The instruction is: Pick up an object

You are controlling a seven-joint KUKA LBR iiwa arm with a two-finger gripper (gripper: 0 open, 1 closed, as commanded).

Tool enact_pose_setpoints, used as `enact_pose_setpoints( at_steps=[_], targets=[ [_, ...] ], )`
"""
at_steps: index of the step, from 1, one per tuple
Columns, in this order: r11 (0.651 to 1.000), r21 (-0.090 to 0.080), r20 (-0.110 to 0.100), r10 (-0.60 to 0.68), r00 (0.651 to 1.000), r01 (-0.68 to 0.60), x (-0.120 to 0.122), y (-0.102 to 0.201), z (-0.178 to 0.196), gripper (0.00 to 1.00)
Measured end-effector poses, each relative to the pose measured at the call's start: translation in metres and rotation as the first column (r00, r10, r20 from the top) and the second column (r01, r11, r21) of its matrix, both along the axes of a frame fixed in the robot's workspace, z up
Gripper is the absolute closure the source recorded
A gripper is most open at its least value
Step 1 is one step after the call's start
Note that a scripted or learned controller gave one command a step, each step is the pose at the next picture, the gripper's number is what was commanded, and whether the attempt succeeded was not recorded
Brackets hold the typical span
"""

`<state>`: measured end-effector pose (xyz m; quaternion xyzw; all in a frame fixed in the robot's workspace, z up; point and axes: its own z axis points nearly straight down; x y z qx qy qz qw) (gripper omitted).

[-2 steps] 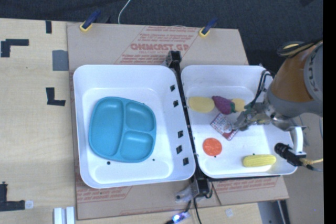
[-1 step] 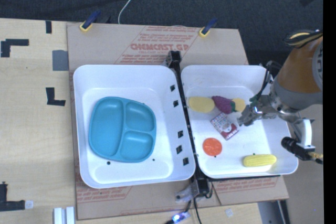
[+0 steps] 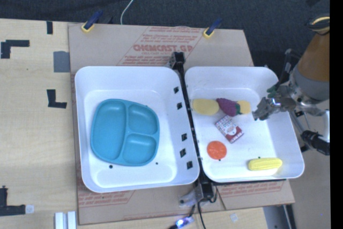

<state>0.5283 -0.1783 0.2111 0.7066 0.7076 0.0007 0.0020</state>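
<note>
The right bin (image 3: 278, 131) holds several small objects: a yellow oval piece (image 3: 204, 106), a purple eggplant-like toy (image 3: 228, 106) with a small yellow piece (image 3: 244, 107) behind it, a red-and-white packet (image 3: 229, 129), an orange round piece (image 3: 216, 149) and a yellow corn cob (image 3: 265, 164). My gripper (image 3: 263, 109) hangs over the bin's right side, just right of the purple toy and apart from it. I see nothing held in it.
The left bin (image 3: 86, 83) carries a blue divided plate (image 3: 125, 132). Both bins rest on a cardboard sheet (image 3: 155, 45) held by blue-and-yellow clamps (image 3: 91, 21). The arm's orange band (image 3: 316, 56) rises at the right edge.
</note>
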Motion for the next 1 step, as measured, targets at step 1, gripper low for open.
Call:
enact_pose_setpoints(
  at_steps=[1],
  targets=[
    [1.0,0.0,0.001,0.001,1.0,-0.001,0.0,0.01,0.0564,1.0]
  ],
)
